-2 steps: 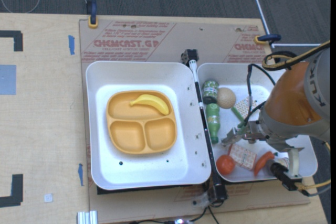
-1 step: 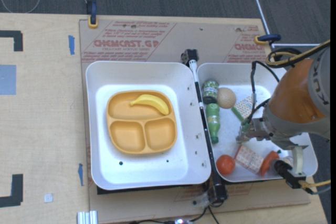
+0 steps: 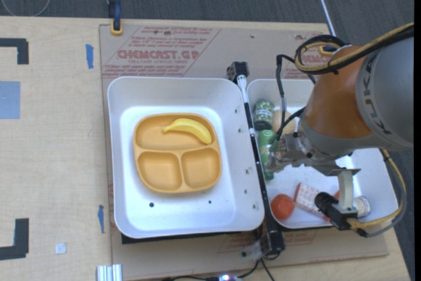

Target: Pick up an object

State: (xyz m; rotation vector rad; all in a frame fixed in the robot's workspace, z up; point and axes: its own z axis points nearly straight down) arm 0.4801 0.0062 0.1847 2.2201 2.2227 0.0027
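A banana lies in the top compartment of an orange divided plate in the left bin. In the right bin a green bottle lies along the left wall, with a red-orange ball and a small pinkish box near the front. My gripper hangs low over the right bin's left side, just beside the lower end of the green bottle. The wrist hides its fingers from above.
The arm's grey and orange body covers much of the right bin's middle. A black divider rail runs between the two bins. The cardboard sheet lies behind the bins.
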